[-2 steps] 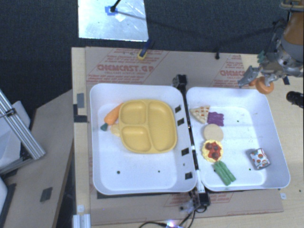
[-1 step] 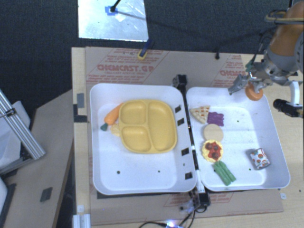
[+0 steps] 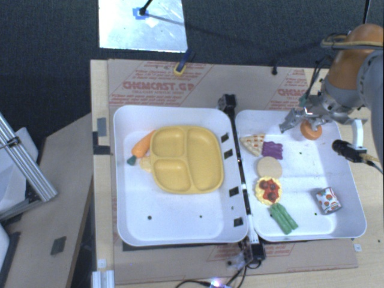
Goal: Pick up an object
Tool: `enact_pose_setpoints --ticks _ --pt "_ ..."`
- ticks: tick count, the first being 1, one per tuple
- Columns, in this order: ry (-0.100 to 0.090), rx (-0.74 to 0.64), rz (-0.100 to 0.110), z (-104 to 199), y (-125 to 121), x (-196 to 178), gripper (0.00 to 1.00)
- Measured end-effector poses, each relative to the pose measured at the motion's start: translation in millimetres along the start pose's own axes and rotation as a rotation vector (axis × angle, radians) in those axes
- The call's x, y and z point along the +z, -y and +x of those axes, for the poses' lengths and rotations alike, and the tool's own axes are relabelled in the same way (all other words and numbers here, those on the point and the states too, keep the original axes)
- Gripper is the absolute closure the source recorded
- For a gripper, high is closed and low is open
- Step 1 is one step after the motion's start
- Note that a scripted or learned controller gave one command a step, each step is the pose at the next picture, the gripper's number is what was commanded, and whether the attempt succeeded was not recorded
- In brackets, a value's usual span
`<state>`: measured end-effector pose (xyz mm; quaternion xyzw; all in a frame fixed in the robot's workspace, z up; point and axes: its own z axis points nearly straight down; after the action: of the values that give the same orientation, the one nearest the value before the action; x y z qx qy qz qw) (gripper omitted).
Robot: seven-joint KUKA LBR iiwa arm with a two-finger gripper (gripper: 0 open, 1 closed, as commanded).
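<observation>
Just beside the hand (image 3: pixel 303 119) lies an orange piece (image 3: pixel 311 130).

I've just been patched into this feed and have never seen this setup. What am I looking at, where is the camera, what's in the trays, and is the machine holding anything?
One camera looks down at a slant on a bench with two shallow white bins. The grey arm with an orange band reaches in from the picture's right; its gripper hangs over the far end of the right bin, beside an orange round piece. Whether it grips anything is too small to tell. The left bin holds a yellow divided plate with a toy carrot beside it. The right bin holds toy food: a pizza slice, a purple piece, a tan disc, a small pizza, a green vegetable and a patterned packet.
</observation>
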<state>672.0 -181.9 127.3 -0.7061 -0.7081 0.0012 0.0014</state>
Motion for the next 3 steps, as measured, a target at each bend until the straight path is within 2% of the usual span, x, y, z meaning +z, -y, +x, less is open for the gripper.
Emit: enact_pose_setpoints --ticks 1,2,3 --pt "-0.003 0.006 0.018 -2 4 34 0.00" --pt "0.001 0.003 0.018 -4 4 24 1.00" --pt "0.001 0.002 -0.008 -5 9 -21 1.00"
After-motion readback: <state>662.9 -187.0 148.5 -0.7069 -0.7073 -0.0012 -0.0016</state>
